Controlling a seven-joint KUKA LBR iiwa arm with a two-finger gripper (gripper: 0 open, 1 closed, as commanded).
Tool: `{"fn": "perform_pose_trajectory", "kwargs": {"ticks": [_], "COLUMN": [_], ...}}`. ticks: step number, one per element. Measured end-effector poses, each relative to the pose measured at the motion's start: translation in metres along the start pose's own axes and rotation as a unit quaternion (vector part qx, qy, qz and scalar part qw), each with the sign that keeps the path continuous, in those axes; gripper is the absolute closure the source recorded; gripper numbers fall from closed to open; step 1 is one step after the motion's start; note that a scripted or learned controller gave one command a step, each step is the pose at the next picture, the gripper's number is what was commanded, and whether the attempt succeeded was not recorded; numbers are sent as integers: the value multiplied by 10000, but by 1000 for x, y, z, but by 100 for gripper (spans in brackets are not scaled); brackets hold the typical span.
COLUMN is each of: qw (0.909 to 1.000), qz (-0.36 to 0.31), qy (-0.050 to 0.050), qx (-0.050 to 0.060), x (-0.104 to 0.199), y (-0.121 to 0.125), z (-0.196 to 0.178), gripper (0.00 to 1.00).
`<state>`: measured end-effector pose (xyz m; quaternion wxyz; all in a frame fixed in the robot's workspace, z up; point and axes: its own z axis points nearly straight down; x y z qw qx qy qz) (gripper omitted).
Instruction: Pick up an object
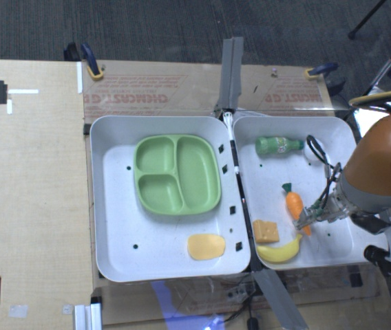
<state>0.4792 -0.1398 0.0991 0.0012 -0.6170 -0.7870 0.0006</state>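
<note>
Jaws (310, 216) sit low in the right bin (340, 133), at the near end of the carrot (293, 203), placed to pick it; whether they are apart or together cannot be told. Banana (279, 251) and cracker (266, 232) lie just beside, crowding that approach.

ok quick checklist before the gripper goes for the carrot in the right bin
1. Gripper near the carrot: ok, at its lower end.
2. Carrot held: cannot tell, the contact is too small to read.
3. Room around the carrot: not ok, the banana and the orange block lie close below.
4. Green bottle out of the way: ok, by the far wall.
5. Carrot inside the right bin: ok.
</note>
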Motion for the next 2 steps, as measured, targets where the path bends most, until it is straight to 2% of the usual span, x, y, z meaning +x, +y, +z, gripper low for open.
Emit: {"fn": "perform_pose_trajectory", "kwargs": {"ticks": [1, 2], "qw": [9970, 10000], "qz": [768, 15], "qy": [-9, -13], "qx": [-3, -5], "x": [53, 16], "y": [54, 73], "z": [-92, -145], "gripper": [100, 100]}}
